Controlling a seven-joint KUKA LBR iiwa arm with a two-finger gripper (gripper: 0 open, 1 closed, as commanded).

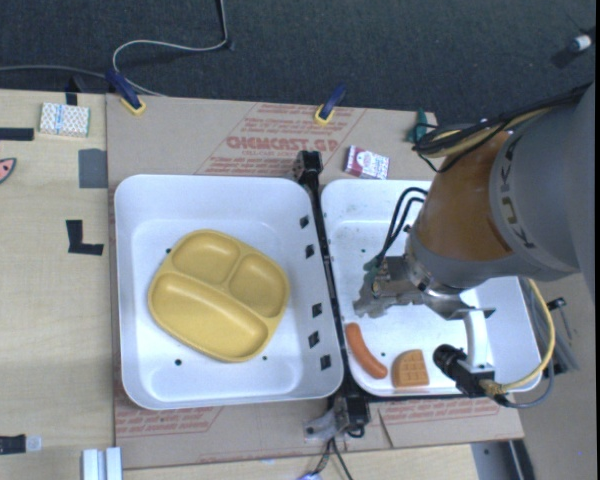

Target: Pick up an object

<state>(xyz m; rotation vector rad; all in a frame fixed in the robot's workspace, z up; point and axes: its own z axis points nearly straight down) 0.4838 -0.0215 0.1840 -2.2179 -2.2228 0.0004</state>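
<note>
An orange-red toy sausage (365, 351) lies near the front left corner of the right bin (360, 200). Next to it, to the right, sits a small tan waffle piece (410, 369). My gripper (383, 293) hangs low over the right bin's left half, just above and behind the sausage, apart from it. The bulky grey and orange arm (500, 203) covers much of the right bin's middle and right side. A yellow divided plate (218, 293) rests in the left bin (140, 200).
A black divider rail (318, 268) runs between the two bins. A small red and white packet (365, 162) lies on the cardboard behind the right bin. Yellow clamps (130, 98) hold the cardboard's back edge. Cables (525, 388) loop at the right bin's front right.
</note>
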